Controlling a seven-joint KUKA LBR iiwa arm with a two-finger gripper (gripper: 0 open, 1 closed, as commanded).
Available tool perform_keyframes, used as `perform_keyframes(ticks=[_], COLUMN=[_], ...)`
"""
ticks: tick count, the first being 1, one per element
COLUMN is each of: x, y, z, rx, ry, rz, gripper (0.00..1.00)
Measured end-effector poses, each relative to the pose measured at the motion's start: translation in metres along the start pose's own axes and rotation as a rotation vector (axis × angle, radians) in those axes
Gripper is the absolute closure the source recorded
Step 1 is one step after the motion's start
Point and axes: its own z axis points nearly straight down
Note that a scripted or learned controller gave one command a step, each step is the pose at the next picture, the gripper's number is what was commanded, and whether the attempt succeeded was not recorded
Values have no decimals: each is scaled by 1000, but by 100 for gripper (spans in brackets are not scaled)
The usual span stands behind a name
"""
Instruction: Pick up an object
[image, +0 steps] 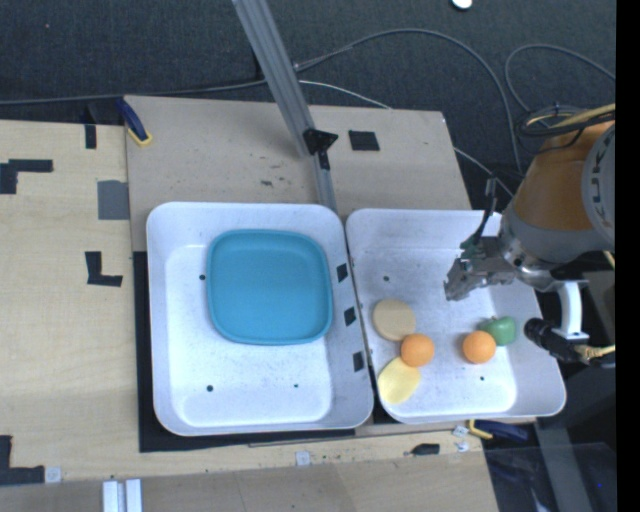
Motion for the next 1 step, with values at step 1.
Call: perform_keyframes(ticks=[1], x=[6], y=[-5], z=[-46], rx=[1], ry=[0], rz=[0], gripper=[100])
